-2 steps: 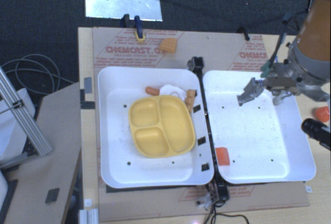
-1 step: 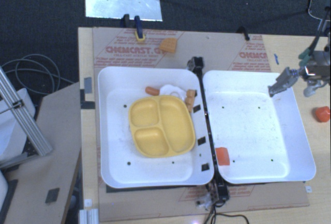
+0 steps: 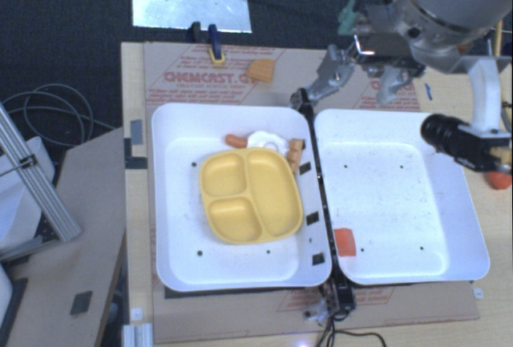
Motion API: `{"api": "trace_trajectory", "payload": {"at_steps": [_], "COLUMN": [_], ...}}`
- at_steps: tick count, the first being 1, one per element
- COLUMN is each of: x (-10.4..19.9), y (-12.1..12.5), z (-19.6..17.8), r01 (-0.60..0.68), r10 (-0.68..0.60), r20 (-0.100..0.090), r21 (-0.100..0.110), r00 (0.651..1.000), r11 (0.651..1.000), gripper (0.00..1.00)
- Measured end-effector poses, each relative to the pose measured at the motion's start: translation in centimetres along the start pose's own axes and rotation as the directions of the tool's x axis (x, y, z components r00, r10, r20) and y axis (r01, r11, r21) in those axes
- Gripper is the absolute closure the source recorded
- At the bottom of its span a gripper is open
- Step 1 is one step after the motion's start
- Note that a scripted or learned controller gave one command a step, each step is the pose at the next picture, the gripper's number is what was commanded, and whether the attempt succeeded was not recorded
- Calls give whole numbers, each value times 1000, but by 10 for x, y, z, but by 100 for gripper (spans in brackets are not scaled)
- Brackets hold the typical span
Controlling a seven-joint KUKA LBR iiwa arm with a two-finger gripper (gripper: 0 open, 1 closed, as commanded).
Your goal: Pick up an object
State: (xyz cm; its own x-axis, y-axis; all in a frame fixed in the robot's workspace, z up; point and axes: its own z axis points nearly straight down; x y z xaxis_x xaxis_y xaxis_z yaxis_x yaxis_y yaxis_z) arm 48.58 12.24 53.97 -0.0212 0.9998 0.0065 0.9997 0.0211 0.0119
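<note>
Our gripper (image 3: 309, 95) hangs above the far rim between the bins; we cannot tell how its jaws stand. A yellow divided tray (image 3: 250, 195) fills the left bin (image 3: 180, 257), an orange block (image 3: 344, 241) sits in the right bin (image 3: 401, 177). Descending here risks striking the rim.

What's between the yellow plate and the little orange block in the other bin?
In the camera view, between the yellow plate and the orange block lie bare white floor of the left bin and the black-clipped rims where both bins meet.
</note>
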Motion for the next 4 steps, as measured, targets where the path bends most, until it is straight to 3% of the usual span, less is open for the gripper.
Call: {"api": "trace_trajectory", "payload": {"at_steps": [1, 2, 3, 4], "x": [-9, -10, -91, -86], "y": [1, 1, -1, -1], "z": [-7, -7, 4, -7], "r01": [-14, -13, -28, -15], "r10": [13, 13, 28, 14], "r20": [5, 5, 8, 6], "r21": [6, 7, 9, 6], "r00": [1000, 1000, 1000, 1000], "r11": [1000, 1000, 1000, 1000], "gripper": [100, 0, 0, 100]}}
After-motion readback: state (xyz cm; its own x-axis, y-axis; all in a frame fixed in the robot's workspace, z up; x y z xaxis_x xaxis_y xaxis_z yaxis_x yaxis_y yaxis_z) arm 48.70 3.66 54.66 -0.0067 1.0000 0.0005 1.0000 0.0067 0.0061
